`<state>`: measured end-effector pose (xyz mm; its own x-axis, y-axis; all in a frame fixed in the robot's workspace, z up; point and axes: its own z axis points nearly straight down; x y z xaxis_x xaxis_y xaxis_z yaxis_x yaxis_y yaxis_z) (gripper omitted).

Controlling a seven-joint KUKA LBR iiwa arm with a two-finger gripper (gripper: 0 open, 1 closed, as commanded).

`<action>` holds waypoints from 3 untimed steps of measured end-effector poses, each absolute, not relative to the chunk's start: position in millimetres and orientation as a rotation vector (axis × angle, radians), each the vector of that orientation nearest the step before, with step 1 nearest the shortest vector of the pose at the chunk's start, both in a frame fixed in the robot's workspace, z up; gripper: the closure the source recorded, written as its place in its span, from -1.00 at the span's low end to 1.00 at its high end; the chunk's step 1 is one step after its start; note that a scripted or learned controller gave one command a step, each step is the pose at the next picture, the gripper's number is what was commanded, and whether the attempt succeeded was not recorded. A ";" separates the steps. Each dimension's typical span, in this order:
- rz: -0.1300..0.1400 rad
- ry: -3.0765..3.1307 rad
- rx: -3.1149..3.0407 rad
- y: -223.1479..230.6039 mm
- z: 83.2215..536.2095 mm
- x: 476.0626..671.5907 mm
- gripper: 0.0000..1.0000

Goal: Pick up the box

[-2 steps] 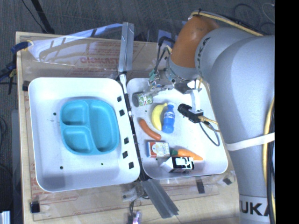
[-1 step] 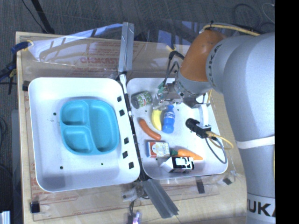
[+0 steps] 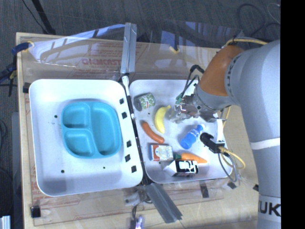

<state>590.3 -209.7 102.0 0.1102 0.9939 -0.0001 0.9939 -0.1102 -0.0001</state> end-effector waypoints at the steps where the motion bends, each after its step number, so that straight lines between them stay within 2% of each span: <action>1: 0.001 2.629 1.712 -191.6 119.8 638.9 -1.00; 2: -0.002 2.528 1.872 -194.9 118.9 627.3 -1.00; 3: 0.000 2.782 1.459 -186.3 111.8 637.4 -1.00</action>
<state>637.4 -186.3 111.8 -0.5688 0.8225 -0.0005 0.8225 0.5688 0.0001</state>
